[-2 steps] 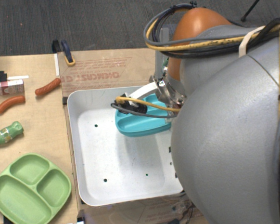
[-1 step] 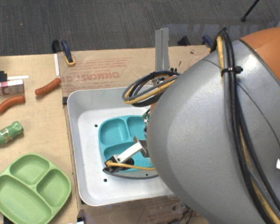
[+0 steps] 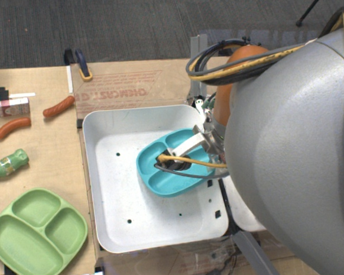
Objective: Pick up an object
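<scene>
**Arm over left bin: teal tray below the wrist**

Nearest us, the grey arm [image 3: 292, 154] covers the right side. The fingers [image 3: 203, 142] sit at the teal tray's [image 3: 163, 179] right rim; we cannot tell their state. The tray lies in the bin [image 3: 114, 192], long axis left-right, extending leftward from the fingers.

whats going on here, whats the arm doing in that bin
The grey arm reaches in from the right over the white bin, with its tool down at a blue divided plate lying in the bin. The plate sits tilted toward the bin's right side. Whether the tool has hold of it is unclear. A green divided plate and two toy sausages lie on the bench to the left.
</scene>
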### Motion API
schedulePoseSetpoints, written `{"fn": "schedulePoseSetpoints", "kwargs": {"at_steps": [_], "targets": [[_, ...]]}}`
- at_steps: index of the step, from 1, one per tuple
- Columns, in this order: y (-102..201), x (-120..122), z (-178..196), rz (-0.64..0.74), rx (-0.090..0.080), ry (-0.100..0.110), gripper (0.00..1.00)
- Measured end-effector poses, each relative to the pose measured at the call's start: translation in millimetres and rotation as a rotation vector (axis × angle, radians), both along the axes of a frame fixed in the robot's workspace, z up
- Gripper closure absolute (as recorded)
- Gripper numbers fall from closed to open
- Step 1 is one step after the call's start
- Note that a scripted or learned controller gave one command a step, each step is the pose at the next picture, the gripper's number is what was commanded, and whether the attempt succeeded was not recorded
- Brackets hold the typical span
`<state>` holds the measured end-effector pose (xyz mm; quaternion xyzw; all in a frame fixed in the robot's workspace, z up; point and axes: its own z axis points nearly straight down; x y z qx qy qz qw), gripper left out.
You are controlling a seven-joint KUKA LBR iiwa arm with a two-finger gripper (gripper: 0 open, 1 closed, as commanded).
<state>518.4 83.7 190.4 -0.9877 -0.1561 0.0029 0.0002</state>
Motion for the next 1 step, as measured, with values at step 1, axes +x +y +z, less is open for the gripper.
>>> {"fn": "schedulePoseSetpoints", "kwargs": {"at_steps": [1], "targets": [[95.8,-41.5,-34.3,-0.043,-0.001,-0.002,1.00]]}}
